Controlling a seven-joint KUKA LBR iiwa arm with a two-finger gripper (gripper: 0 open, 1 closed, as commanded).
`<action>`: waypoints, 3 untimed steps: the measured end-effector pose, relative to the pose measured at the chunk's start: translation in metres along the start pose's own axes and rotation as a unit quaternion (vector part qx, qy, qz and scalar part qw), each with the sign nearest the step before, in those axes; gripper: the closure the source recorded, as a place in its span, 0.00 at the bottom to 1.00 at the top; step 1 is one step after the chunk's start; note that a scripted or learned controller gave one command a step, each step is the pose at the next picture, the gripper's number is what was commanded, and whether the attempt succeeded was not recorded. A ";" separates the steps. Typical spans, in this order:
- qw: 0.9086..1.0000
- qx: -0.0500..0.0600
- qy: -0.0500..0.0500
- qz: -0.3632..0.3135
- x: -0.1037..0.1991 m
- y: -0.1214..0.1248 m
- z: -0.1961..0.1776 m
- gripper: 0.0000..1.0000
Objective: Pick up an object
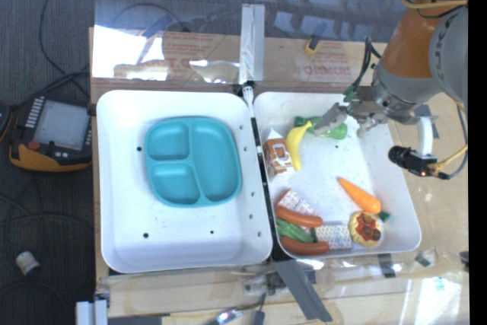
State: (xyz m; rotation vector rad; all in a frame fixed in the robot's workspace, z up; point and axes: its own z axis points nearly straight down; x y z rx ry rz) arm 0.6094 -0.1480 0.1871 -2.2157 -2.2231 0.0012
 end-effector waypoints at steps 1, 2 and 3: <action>1.000 0.001 0.000 -0.010 0.011 -0.081 0.025 0.00; 1.000 -0.004 -0.001 -0.026 -0.048 -0.115 0.095 0.00; 0.999 0.000 -0.001 0.036 -0.016 -0.050 0.041 0.00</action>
